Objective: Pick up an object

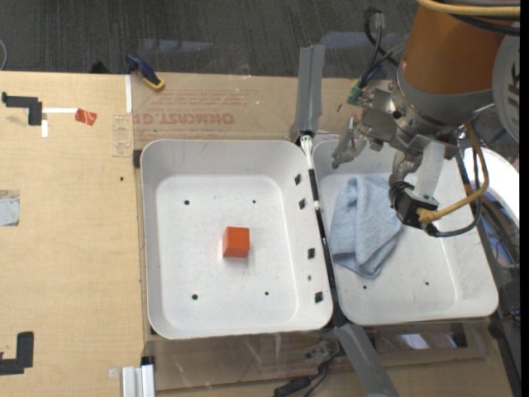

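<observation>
An orange-red block [236, 242] and a pale blue cloth [361, 226] lie in white bins [165, 304].

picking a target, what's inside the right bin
A crumpled blue cloth lies in the bin. Anything under it, or beneath the arm at the far edge, is covered.

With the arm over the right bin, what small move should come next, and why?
Probably lower the gripper onto the cloth: it hangs over the cloth's upper edge in the right bin, while the red block lies farther off in the left bin.
</observation>
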You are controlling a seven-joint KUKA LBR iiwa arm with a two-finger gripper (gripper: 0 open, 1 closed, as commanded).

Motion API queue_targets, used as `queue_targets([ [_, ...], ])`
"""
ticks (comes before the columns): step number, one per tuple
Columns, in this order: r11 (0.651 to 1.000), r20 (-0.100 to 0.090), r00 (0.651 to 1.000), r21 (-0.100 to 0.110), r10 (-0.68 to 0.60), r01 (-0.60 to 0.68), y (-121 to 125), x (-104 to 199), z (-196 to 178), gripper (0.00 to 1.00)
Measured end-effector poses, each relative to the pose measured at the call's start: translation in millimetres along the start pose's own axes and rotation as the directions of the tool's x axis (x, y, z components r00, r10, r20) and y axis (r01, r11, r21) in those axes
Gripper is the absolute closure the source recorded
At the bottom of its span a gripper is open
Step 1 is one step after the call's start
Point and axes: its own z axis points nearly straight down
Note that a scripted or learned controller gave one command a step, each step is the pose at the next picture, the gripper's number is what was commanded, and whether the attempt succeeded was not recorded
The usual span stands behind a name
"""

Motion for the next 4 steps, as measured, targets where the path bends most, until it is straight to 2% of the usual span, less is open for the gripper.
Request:
queue_targets([
  [1, 0.924, 0.001, 0.924, 0.001, 0.383, -0.383, 30, -3, -54, 0.00],
  [2, 0.963, 0.002, 0.963, 0.002, 0.269, -0.269, -2, 10, -55, 0.00],
  [3, 0.915, 0.001, 0.915, 0.001, 0.404, -0.404, -52, 9, -76, 0.00],
  [4, 0.900, 0.002, 0.900, 0.001, 0.435, -0.435, -62, 19, -76, 0.00],
])
